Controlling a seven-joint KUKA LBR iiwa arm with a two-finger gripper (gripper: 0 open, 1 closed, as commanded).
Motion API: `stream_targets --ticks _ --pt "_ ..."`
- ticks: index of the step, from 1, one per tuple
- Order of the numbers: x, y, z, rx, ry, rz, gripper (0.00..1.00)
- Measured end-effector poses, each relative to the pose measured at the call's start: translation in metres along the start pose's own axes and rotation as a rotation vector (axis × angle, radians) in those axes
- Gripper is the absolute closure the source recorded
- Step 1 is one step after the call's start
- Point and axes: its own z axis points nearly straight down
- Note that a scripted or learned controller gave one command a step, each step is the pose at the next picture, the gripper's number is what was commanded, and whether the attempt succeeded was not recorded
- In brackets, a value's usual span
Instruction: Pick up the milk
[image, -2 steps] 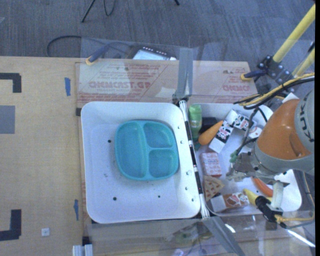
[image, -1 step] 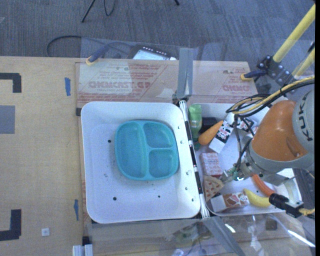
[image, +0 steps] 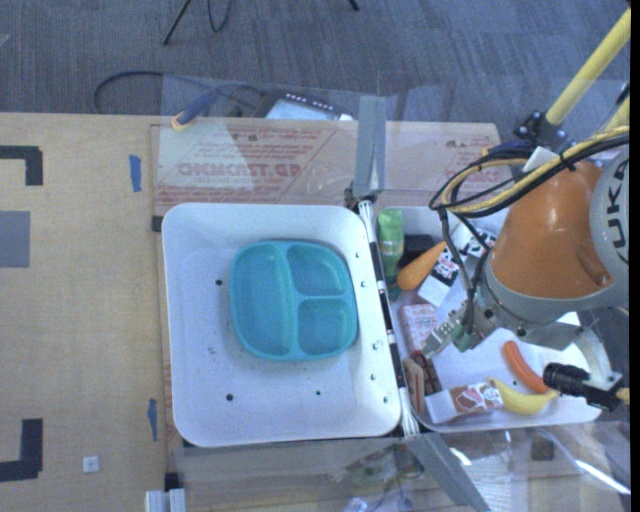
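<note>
The milk looks to be the small white box with black patches (image: 446, 269). It lies in the right-hand shallow white bin (image: 585, 412), touching the lower right side of the orange toy carrot (image: 421, 266). The box is partly under black and yellow cables, so part of it is hidden.

The grey robot arm with the orange band (image: 550, 240) hangs over the same bin. Its small grey gripper (image: 448, 338) sits below the carrot, and below the milk too. It is near the milk but not on it. The gripper is blurry, so no one can tell if it is open or closed. Nothing can be seen held in it.

To do this step well, the arm probably needs to bring the gripper up toward the carrot, until it is right over the white box. It should come straight down with room on both sides of the box.

The carrot presses on the box on one side. A tall green bottle (image: 390, 240) stands just left of the carrot. A pink flat packet (image: 417, 322) lies below the carrot, close to the gripper. The gripper could bump these or grab the wrong one. A slow, careful close on the two flat sides of the box seems best.
</note>
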Motion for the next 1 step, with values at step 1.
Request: stream_targets --ticks 1 --pt "0.0503 0.0306 0.0 0.001 0.001 -0.242 1.0"
